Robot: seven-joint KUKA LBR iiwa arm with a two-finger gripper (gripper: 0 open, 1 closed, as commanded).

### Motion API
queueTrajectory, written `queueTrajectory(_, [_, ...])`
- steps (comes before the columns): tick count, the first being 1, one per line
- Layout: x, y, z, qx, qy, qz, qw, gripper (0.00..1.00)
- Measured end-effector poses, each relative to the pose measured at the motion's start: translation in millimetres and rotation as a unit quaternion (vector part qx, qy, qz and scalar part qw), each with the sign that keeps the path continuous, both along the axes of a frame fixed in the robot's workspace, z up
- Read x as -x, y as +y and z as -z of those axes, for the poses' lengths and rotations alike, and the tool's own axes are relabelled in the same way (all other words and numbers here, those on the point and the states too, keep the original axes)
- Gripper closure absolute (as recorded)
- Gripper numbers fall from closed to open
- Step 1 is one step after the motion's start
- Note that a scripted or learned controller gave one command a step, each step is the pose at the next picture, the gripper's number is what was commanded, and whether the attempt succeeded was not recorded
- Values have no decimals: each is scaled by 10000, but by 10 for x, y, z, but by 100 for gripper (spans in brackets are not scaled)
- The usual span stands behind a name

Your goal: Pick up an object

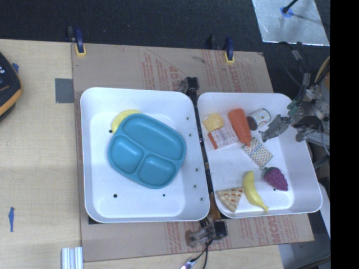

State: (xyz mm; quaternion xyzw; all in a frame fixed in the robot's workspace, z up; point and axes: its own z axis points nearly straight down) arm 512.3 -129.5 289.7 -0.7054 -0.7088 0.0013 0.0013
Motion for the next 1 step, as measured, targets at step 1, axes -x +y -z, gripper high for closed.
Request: queueTrajectory(1, [370, -349, 1200, 1, 3, 2, 10000, 0])
